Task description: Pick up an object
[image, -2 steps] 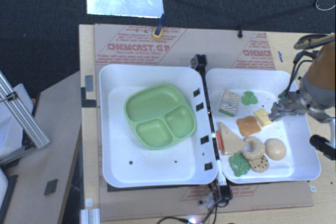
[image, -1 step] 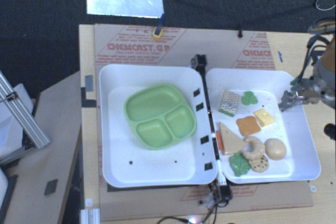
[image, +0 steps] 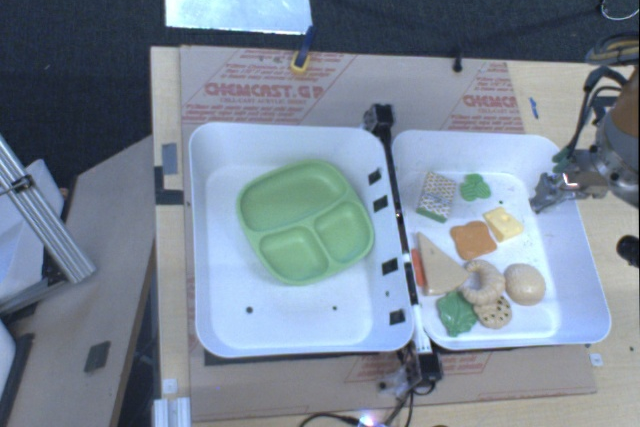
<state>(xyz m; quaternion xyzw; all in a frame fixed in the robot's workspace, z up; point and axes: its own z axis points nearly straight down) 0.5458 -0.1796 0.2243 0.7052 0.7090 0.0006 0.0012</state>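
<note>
Gripper [image: 552, 190] above right bin's [image: 580, 260] right edge, finger state indiscernible, toy foods clustered centrally, green tray [image: 305, 220] in left bin [image: 215, 215].

One fixed camera, high above the bench, looking down at a slant.

It takes in both white bins whole: the left bin [image: 215, 245] sits near the middle of the frame, the right bin [image: 575, 245] towards the right side. The bench's far edge lies at the top, with dark floor beyond it. The view is distant enough to show the cardboard sheet [image: 270, 85] under the bins, and the arm [image: 615, 150] entering at the right edge.
</note>
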